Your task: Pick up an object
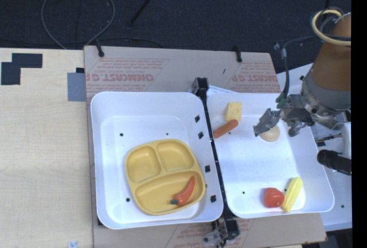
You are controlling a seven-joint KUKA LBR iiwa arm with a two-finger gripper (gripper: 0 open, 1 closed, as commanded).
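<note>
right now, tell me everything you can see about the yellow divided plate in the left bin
The yellow plate is a rounded, glossy tray that looks like plastic, split by raised ridges into three compartments: two smaller ones at the far side and one long one nearest the camera. It lies flat on the floor of the left bin, toward its near right corner. A red chili pepper with a green stem lies slantwise in the long compartment. Nothing else touches the plate.

A dark carpeted floor point(172, 0) runs across the top, from ten to two o'clock, with thin black cables point(77, 11) looping over it. At nine o'clock lies a pale wood-grain table point(40, 155) bearing dark square patches point(23, 66). A brown cardboard sheet point(166, 72) with red printing lies at centre.
</note>
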